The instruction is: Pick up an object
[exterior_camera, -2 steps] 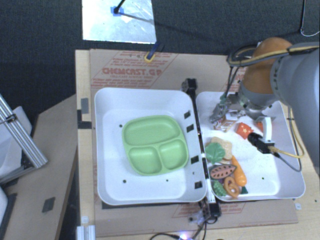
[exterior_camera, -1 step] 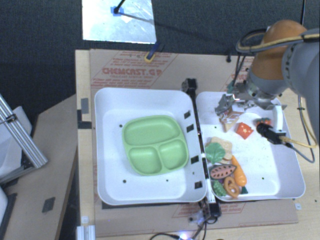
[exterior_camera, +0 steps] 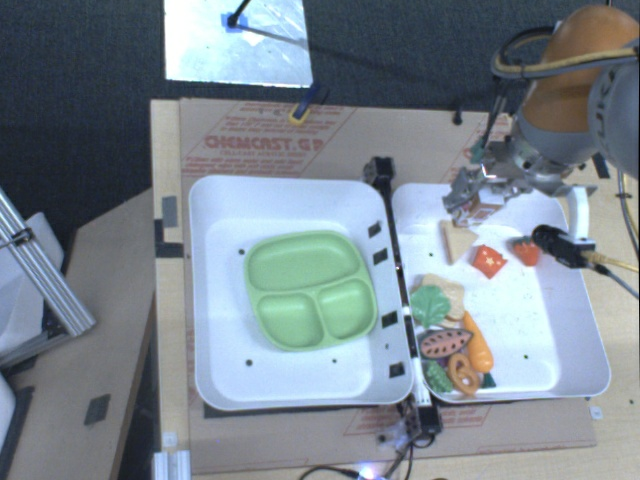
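While the arm (exterior_camera: 585,63) hangs over the right bin (exterior_camera: 575,353), nothing looks lifted yet.

Left bin (exterior_camera: 215,268) holds a green divided plate (exterior_camera: 305,290); the right one keeps toy food heaped at its near-left corner (exterior_camera: 452,340), with a red block (exterior_camera: 488,260) and a tan stick (exterior_camera: 446,240) farther back. The hand (exterior_camera: 472,200) sits low at the far-left of the right bin, just beside the stick; its grip I cannot tell, so the pick seems undone.

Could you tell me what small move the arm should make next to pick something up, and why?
Probably a short slide toward the red block, then a descent. The gripper sits at the far edge of the right bin, with the block lying apart from other pieces, while the toy food is crowded in the near corner.
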`<state>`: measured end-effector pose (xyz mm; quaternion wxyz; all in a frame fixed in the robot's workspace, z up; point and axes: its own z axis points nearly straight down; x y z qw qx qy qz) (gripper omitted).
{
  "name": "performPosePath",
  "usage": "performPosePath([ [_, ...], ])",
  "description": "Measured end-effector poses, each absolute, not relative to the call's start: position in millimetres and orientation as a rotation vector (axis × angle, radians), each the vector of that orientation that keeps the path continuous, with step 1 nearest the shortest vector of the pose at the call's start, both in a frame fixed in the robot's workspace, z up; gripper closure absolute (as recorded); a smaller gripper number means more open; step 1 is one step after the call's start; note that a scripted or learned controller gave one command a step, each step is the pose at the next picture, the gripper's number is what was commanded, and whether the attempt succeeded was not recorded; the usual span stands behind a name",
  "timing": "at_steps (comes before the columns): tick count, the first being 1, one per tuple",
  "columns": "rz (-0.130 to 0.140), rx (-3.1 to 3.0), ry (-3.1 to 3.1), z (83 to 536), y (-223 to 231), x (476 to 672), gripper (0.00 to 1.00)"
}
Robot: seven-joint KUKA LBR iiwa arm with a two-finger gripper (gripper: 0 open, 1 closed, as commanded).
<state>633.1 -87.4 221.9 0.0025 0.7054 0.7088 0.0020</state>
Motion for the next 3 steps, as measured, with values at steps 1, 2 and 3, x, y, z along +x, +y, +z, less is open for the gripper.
performPosePath([
  [1,0.004,2.211,2.233,215.9,-30.7,632.4,1.0],
  [2,0.002,2.211,2.233,213.0,23.4,626.2,1.0],
  [3,0.001,2.213,2.231,222.8,44.1,607.4,1.0],
])
